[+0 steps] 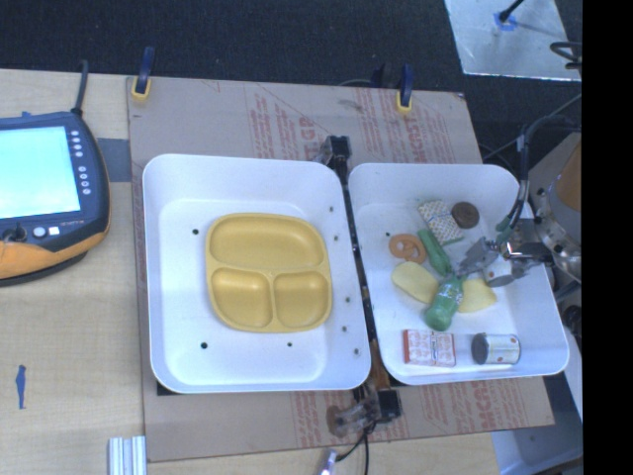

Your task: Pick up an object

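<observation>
So far: nothing lifted; every object lying in the right bin, pick not yet made.

Tool: metal two-finger unit, low over the right bin's middle-right, fingers spread apart, nothing visibly between them. Tips pointing toward the object cluster, close above or at the bin floor; contact not determinable.

Arm pose: wrist entering across the bin's right rim, held low and reaching roughly level toward the bins' shared divider; cabling and fittings bunched behind the tool.

Objects, placed relative to the tool:
- Green bottle: just beyond the fingertips and slightly below, lying slanted; nearest candidate.
- Yellow wedge: directly beneath the tool, touching the bottle's base end.
- Pale yellow lump: past the bottle, farther from the tool.
- Orange ring: ahead of the tips, beyond the bottle's upper part.
- Checkered pouch: ahead and up from the tool.
- Brown disc: just above the tool, near the pouch.
- Small can: well below the tool, on its side.
- Red-and-white box: below and ahead, beside the can.

Elsewhere: left bin with yellow divided tray, far ahead of the tool. Teach pendant on the worktop, farthest away.

Remaining, by judgement: close on one object, most likely bottle or wedge, then raise clear of the bin.
</observation>
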You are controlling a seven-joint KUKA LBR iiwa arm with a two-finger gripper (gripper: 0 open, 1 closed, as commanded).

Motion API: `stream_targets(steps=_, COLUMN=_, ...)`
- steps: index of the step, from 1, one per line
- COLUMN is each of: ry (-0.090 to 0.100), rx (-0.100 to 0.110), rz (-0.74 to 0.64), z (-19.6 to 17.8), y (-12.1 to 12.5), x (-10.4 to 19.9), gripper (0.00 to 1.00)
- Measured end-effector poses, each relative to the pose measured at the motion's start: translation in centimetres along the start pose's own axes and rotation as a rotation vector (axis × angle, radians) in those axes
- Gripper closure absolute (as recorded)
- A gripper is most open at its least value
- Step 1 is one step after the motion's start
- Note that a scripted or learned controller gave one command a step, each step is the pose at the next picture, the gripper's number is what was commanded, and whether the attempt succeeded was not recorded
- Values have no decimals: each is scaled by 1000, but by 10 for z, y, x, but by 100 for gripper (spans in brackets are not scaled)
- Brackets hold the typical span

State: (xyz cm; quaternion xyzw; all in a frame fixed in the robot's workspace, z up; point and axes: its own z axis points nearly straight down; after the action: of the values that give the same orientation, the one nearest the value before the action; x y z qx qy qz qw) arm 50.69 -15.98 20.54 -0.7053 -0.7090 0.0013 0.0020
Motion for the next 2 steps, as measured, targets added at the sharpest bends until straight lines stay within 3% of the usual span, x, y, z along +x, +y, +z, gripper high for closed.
stream_targets(steps=1, ry=0, rx=-1, rz=-2, z=113, y=5, x=15, gripper=0)
stream_targets(steps=2, ry=-1, rx=-2, rz=0, z=113, y=81, x=37, gripper=0)
